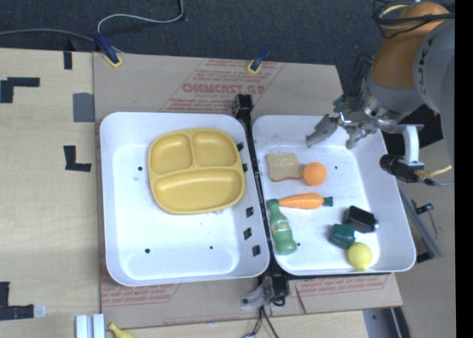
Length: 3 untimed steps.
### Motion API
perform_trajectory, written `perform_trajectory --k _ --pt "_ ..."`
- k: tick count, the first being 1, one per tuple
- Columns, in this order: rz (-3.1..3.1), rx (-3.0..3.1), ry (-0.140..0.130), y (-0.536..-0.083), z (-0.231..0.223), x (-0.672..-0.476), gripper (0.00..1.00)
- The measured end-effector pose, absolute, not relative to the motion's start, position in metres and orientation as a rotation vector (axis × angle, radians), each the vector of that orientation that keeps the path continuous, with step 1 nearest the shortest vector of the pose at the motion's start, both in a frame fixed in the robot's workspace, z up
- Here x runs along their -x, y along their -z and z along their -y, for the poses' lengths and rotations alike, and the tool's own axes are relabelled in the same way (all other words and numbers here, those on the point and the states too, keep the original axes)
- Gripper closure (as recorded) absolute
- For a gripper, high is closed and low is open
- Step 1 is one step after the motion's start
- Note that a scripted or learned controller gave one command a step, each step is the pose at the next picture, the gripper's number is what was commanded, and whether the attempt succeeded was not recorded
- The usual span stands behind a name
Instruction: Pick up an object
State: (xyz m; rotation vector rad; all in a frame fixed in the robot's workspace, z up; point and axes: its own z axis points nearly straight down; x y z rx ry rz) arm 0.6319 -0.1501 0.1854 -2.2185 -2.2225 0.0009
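The right bin [384,203] holds a slice of toast [281,166], an orange ball [315,174], a carrot [301,201], a green bottle [281,230], a black block [361,218], a teal cup [341,236] and a yellow lemon [360,255]. My gripper [338,134] hangs over the bin's far edge, above and right of the toast. Its two grey fingers are spread apart with nothing between them.
The left bin [122,203] carries a yellow divided plate [196,169]. A black clip [243,104] joins the bins at the far side. The arm's grey and orange body [410,55] fills the upper right. Cardboard and cables lie behind the bins.
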Motion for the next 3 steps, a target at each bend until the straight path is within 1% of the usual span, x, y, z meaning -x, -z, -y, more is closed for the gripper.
perform_trajectory --k 1,2,3 --pt "2.223 2.219 0.0 -0.087 0.104 -0.587 0.0" --pt "2.225 2.222 0.003 -0.097 0.104 -0.588 1.0" --pt "2.224 2.217 0.001 -0.185 0.026 -0.546 1.0"
